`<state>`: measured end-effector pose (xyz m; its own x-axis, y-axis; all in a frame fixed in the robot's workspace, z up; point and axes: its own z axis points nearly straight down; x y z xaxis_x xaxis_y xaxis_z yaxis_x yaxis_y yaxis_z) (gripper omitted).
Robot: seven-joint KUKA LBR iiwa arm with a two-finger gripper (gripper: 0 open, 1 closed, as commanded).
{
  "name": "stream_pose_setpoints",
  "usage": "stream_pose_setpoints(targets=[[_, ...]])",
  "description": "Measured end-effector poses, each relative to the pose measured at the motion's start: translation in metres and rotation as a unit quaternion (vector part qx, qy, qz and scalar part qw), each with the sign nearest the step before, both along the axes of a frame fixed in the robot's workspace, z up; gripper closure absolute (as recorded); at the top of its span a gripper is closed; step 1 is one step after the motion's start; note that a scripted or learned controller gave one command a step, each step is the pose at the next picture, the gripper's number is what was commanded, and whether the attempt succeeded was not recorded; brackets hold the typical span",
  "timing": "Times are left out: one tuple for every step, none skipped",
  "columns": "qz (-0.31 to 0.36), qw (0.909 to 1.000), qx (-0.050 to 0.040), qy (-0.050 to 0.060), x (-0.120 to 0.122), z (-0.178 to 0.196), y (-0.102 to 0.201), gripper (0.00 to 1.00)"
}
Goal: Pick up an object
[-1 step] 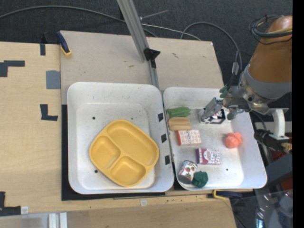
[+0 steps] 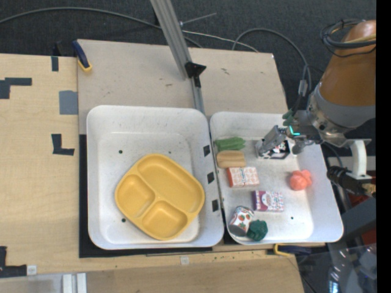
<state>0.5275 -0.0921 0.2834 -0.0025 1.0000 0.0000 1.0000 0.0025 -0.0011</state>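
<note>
Now end effector (image 2: 273, 145) low in right bin (image 2: 317, 224); grip state unclear; green obj (image 2: 230, 143) just left.

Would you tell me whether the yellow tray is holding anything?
Empty: the yellow tray in the left bin shows all three compartments bare.

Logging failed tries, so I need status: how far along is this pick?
Done: the gripper has reached into the right bin. In hand: nothing visible between its fingers. Left: the grasp and lift; the orange ball, the green item and the small boxes all lie in the bin.
</note>
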Motion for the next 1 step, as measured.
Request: stream_pose_setpoints(targets=[[-0.001,1.0000,0.0003,0.003,-0.0067,-0.0497,0.0081,0.00]])
